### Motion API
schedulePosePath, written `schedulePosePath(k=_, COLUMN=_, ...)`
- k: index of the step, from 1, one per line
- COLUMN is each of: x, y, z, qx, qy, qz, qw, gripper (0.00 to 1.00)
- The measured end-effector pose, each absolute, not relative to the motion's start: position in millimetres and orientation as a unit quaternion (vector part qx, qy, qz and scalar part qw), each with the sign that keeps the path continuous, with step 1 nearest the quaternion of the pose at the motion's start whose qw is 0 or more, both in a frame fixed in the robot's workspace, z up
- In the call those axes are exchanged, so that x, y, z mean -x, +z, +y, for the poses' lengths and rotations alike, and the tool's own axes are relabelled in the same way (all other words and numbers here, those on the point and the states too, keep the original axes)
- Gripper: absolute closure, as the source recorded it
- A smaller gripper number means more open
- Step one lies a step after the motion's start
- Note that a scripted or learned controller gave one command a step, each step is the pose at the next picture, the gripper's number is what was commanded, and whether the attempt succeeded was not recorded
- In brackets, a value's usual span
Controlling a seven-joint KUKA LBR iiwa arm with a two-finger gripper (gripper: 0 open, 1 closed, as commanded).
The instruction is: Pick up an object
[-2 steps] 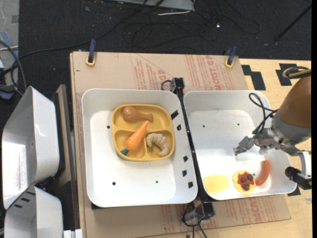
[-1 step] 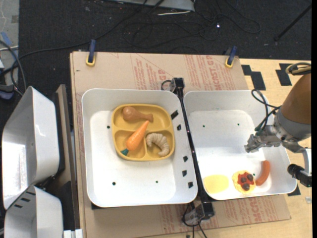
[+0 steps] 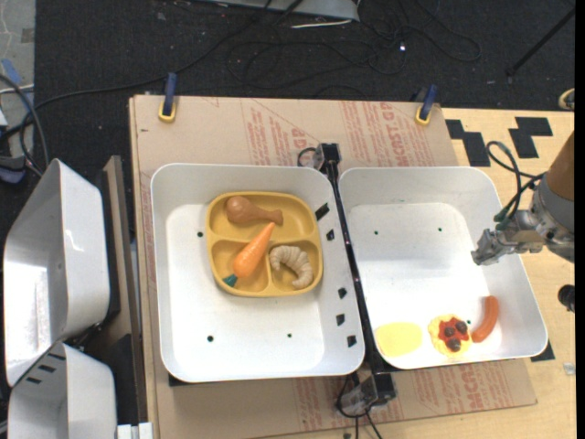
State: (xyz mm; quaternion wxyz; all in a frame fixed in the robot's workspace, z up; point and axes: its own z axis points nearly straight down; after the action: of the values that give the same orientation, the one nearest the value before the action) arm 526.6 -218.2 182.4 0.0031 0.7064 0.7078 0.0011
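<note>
In the left bin lies a yellow divided plate. It holds a brown drumstick, an orange carrot and a pale shrimp. Along the right bin's front wall lie a flat yellow disc, a small yellow tart with dark berries and an orange-red sausage. My gripper hangs at the right bin's right side, above and behind the sausage, with nothing seen between its fingers.
A black divider runs between the two bins. Yellow clamps hold the cardboard bench top at the back. White tubs stand off the bench at the left. Cables lie on the dark floor behind.
</note>
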Motion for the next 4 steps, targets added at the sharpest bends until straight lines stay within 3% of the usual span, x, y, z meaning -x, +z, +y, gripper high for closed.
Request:
schedulePosePath(k=2, x=-529.3, y=258.0, z=-215.9, qx=-0.706, qy=0.0008, qz=0.708, qw=0.003, gripper=1.0)
schedulePosePath(k=4, x=-543.4, y=234.4, z=-112.4, qx=-0.705, qy=0.0002, qz=0.71, qw=-0.001, gripper=1.0)
